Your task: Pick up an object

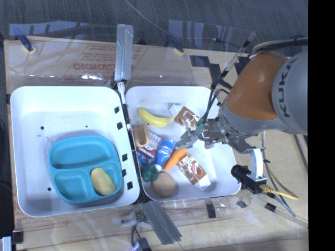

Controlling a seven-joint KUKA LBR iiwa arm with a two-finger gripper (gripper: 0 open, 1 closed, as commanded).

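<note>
Gripper (pixel 187 136): over right bin (pixel 222 184), finger state cannot tell, nothing visibly held.
Left bin (pixel 26 109): 1 blue divided tray (pixel 78 153) holding potato (pixel 102 181).
Carrot (pixel 175 159): likely target, orange, tapered, just below gripper, touching blue bottle (pixel 164 151); judged light, stiff, slightly slick; grip across middle.
Banana (pixel 154 118): yellow, near back wall.

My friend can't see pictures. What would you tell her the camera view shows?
A grey and orange robot arm reaches its gripper into the right white bin, just above a carrot, banana, blue bottle and snack packets. In the left bin, a potato sits in a blue divided tray.
</note>
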